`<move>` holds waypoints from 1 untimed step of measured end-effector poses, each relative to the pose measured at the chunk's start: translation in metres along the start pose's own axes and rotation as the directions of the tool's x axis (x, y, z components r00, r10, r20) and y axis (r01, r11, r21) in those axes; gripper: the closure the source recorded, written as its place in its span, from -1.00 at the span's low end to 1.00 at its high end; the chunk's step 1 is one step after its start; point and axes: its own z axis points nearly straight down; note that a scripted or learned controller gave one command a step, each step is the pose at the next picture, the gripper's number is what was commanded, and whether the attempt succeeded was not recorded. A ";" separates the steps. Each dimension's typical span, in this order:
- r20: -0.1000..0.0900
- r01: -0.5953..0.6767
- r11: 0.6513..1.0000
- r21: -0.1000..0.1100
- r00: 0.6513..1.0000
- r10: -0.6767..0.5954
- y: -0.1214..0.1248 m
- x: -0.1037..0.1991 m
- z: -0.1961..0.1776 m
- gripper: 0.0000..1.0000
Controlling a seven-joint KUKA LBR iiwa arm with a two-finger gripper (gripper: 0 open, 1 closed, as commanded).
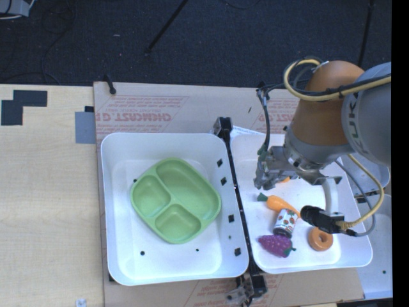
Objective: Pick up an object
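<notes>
The tool [267, 174] hangs low over the right bin [358, 251], near its upper left part, and from this slanted view it cannot be told how its jaws stand or whether anything is between them. Just below the tool lies a small toy carrot [280, 203], orange with a green end, and it looks apart from the tool. Below the carrot stands a little jar [285, 222] with a red pattern, tilted, and below that a purple bunch of grapes [276, 244] lies near the front wall of the bin. To the right of the jar there is an orange ring [320, 240], partly under a black part of the arm [332, 126]. The left bin [121, 248] holds a green plate [176, 199] with three compartments, well apart from the tool. Both bins rest on a cardboard sheet [153, 110] on the table [45, 210].
</notes>
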 end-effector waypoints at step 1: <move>-0.001 0.002 1.000 -0.001 1.000 -0.002 -0.018 0.056 -0.011 1.00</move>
